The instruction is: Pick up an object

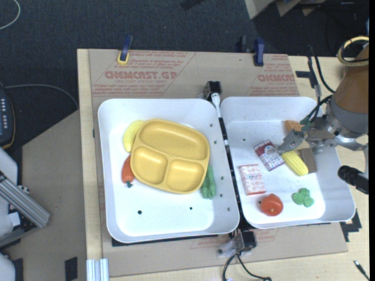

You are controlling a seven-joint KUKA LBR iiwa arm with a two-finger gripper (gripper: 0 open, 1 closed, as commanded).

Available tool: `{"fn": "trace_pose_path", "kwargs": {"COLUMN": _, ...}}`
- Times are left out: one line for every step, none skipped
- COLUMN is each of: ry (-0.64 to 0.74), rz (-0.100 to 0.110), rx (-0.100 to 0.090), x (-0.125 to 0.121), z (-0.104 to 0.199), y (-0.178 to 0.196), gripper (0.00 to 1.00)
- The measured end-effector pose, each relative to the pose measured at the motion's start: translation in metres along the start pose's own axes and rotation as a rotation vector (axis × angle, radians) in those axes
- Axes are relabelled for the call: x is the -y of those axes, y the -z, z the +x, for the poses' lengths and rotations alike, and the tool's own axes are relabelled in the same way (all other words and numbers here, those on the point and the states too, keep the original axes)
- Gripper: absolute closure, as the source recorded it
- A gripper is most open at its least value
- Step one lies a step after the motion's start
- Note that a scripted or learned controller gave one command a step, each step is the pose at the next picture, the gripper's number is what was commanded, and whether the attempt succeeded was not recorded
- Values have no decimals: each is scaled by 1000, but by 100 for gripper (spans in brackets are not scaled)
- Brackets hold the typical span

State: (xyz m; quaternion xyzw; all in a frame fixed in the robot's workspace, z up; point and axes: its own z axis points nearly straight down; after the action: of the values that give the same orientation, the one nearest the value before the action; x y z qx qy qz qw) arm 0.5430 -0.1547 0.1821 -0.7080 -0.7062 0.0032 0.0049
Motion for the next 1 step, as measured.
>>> {"fn": "trace_pose_path", "kwargs": {"ry": 3, "rz": -11, "rx": 2, "x": -3, "z": 0, "y": 6, "gripper": 0}}
